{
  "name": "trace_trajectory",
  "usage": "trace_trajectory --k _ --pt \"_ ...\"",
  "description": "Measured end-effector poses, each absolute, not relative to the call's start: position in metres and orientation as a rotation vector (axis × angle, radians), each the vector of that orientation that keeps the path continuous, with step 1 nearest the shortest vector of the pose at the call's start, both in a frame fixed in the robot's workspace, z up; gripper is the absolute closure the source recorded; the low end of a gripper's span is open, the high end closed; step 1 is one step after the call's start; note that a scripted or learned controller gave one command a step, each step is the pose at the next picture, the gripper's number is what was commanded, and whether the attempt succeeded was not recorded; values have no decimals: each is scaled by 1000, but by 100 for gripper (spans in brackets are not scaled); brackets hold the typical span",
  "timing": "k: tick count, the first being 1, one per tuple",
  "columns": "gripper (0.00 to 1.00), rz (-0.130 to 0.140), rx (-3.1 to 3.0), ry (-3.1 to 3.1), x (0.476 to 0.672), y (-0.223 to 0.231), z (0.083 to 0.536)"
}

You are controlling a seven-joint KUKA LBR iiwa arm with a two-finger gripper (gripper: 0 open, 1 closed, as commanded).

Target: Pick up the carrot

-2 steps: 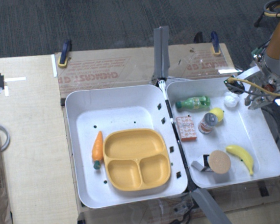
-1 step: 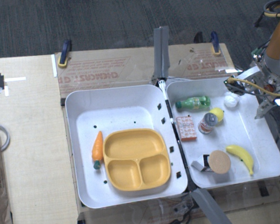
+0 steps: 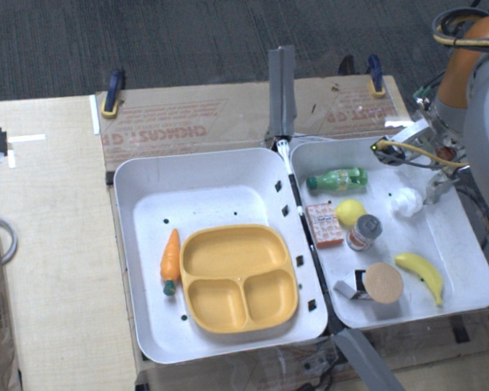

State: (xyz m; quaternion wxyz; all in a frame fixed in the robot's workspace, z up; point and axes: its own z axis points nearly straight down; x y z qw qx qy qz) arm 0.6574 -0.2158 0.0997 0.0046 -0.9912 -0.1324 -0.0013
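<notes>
The carrot [image 3: 170,258], orange with a green stub at its near end, lies lengthwise in the left bin [image 3: 137,244], close to that bin's left wall. It rests right beside the left edge of a yellow divided plate [image 3: 237,279]. My gripper [image 3: 436,189] hangs over the far right part of the right bin [image 3: 482,292], a whole bin's width away from the carrot. Nothing shows between its fingers.
The right bin holds a green bottle [image 3: 338,180], a red and white box [image 3: 322,224], a lemon [image 3: 350,213], a small can [image 3: 364,231], a white lump [image 3: 407,203], a banana [image 3: 424,274] and a round wooden brush [image 3: 380,285]. A grey divider post [image 3: 282,92] stands between the bins.
</notes>
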Motion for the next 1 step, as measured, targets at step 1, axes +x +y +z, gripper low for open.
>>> trace_trajectory --k 1 --pt "0 5 -3109 -440 590 -216 140"
